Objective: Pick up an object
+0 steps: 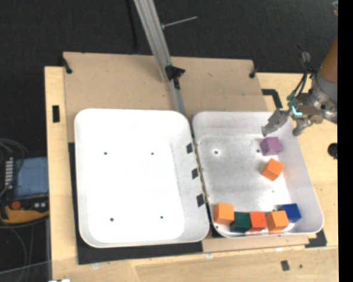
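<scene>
A blue device (32,178) with cables lay on the floor at the far left, off the bench (56,157). Next came the left bin (135,175), white and shallow, then the right bin (235,169) touching it along a hinged seam. Along the right bin's near wall sat a row of blocks: an orange block (225,212), a green block (242,221), two more orange ones (pressed close together) and a blue block (291,211). Further up, a lone orange cube (272,169) sat apart, with a purple cube (271,145) just above it. The gripper (287,124) hung over the bin's far right corner, its fingers spread, pinching nothing, just above the purple cube.
</scene>
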Controlling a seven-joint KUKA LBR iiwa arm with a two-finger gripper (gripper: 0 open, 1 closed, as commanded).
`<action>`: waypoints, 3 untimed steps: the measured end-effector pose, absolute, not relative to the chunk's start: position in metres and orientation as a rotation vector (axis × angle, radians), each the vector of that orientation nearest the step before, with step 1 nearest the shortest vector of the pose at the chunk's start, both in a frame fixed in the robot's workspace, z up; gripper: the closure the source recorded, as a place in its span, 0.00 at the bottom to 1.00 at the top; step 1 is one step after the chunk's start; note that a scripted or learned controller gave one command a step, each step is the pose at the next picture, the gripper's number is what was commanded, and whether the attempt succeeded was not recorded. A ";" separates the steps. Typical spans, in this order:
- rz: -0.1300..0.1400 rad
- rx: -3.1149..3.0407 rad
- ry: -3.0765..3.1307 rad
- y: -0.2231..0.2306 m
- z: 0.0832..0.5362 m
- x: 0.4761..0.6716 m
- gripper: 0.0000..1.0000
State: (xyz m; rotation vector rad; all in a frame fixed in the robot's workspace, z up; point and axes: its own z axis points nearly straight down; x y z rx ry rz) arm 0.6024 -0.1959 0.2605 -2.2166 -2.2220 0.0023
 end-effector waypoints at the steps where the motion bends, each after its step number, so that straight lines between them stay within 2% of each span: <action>1: 0.001 -2.218 -2.227 -0.196 0.263 0.603 0.00; 3: 0.007 -2.222 -2.218 -0.212 0.169 0.592 0.00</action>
